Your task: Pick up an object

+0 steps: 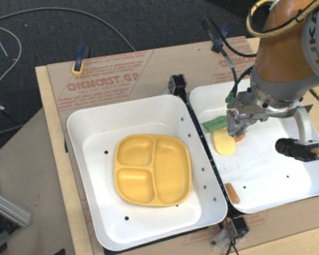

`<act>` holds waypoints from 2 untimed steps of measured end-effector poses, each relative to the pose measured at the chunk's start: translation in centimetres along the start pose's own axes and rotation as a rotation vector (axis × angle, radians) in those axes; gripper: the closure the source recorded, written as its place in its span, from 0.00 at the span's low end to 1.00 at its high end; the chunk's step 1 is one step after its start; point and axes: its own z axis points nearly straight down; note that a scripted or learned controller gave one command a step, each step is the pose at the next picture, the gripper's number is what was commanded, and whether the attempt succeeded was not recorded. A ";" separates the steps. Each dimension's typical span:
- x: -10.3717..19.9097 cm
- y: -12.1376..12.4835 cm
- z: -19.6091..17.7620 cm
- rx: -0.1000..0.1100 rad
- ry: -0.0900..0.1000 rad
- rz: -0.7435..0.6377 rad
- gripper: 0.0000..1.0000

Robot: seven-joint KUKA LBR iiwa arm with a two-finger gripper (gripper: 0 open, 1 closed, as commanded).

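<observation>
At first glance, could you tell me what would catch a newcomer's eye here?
The yellow divided plate lies in the middle of the left bin. The grey and orange arm leans over the right bin, its gripper low beside a pale yellow object and a green one.

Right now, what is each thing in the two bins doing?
Yellow divided plate: lying flat in the left bin, right side up, nothing in its compartments.
Pale yellow object: resting on the right bin's floor, just below the gripper.
Green object: lying beside the gripper.
Small orange piece: lying by the right bin's left wall.
Gripper: low over the right bin.
</observation>
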 end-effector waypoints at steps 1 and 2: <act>6.3 0.2 0.6 0.001 -0.001 0.000 1.00; 12.2 1.3 -0.3 -0.004 -0.001 0.000 1.00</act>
